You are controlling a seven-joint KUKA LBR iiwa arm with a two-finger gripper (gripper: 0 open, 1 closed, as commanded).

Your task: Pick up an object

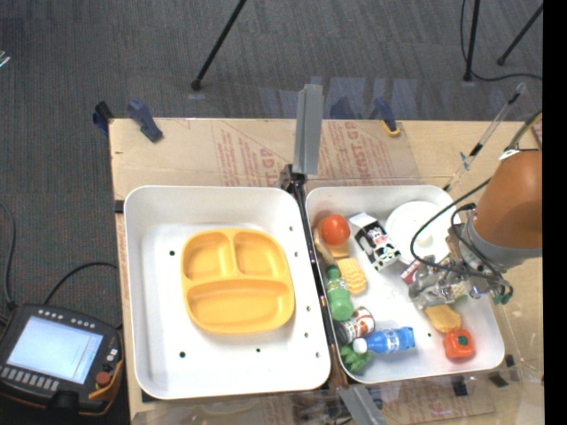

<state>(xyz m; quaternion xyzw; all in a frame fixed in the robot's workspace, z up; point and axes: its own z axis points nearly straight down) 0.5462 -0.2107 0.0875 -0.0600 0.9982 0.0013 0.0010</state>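
Note:
The right bin point(403, 374) holds several small items: a red tomato point(335, 229), a black-and-white carton point(376, 242), a white plate point(416, 225), a green bottle point(337, 297), a yellow waffle piece point(353, 277), a red-capped can point(357, 324), a blue bottle point(392, 341), a tan piece point(441, 316) and an orange block point(459, 344). My gripper point(440, 283) hangs low over the right half of this bin, just above the tan piece and beside a small red-and-white packet point(413, 274). The wrist and its cables hide the tips.
The left bin point(146, 237) holds a yellow divided tray point(237, 280). A grey post point(307, 135) stands behind the wall where the two bins meet. A teach pendant point(58, 354) lies on the floor at lower left. Tripod legs stand behind the bench.

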